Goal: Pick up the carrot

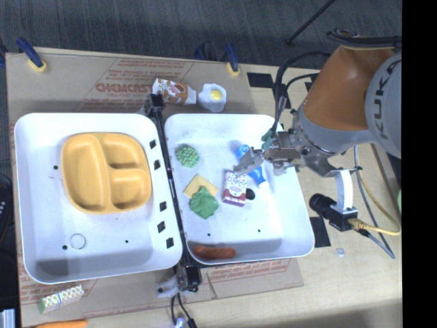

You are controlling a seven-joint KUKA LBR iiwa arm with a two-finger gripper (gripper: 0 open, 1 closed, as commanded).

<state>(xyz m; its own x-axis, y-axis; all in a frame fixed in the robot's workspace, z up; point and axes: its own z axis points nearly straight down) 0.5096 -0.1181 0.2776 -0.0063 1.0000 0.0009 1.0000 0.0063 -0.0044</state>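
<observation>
Bench topped with printed cardboard, two white bins side by side, right bin (pixel 290 210) the working one. I take the carrot (pixel 213 253) to be the dull orange-brown stick on that bin's floor, hard against its near wall. The colour is muddy from this height and it could pass for a sausage, so I hold that loosely. Its long axis runs left to right across the view, parallel to the wall it lies against. Just beyond it is a strip of bare bin floor, then a green leafy piece (pixel 203 202), a yellow cheese slice (pixel 197 184) and a small carton (pixel 235 187) clustered mid-bin. The gripper (pixel 249 160) hangs above a blue item (pixel 254 172) on the far side of that cluster, so the carrot lies toward the view's near edge from it and a little to the left, well apart. I cannot tell how far open the gripper is, nor whether it has anything. My judgement: the wall blocks the near side, so the approach has to come straight down with the jaws set across the stick. The bare strip gives room; the carton sits close to the travel line.
</observation>
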